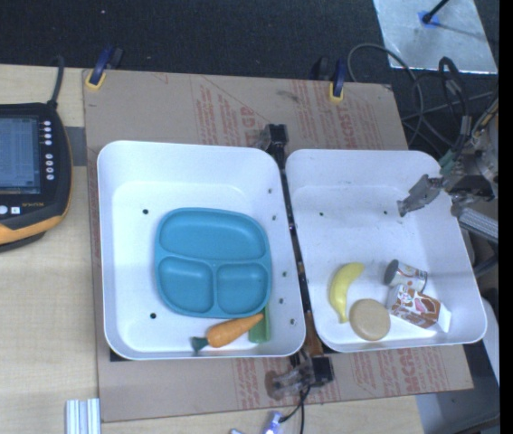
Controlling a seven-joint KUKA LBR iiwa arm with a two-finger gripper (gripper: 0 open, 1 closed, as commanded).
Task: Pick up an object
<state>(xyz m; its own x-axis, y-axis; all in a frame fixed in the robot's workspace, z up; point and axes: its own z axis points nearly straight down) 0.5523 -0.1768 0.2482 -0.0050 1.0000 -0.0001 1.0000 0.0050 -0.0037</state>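
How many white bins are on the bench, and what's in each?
2. The left bin holds a blue divided plate and a carrot. The right bin holds a banana, a round tan piece and a small carton.

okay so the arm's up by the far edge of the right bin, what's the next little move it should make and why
Probably shift the gripper toward the bin's near end, over the banana. The gripper sits near the far rim, while the banana, round cookie and printed packet cluster at the near end.

Red print on cardboard sheet (238,107) too blurry to read.
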